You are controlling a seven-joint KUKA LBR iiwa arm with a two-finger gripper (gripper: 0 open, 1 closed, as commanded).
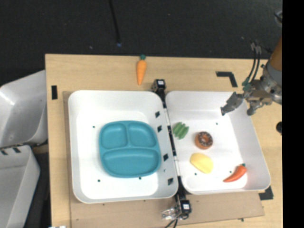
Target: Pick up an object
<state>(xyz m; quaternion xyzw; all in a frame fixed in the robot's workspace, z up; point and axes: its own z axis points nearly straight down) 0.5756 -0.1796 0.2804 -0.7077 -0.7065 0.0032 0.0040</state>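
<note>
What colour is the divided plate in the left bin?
Teal blue plate, seen in the camera view.

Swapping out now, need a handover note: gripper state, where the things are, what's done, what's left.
Gripper: open, holding nothing, above the right bin's far right corner.
Right bin: green piece, donut, yellow piece, red pepper.
Left bin: blue divided plate.
A carrot lies on the bench beyond the bins.
Done: nothing picked.
Left: descend, grasp one object, lift.
</note>
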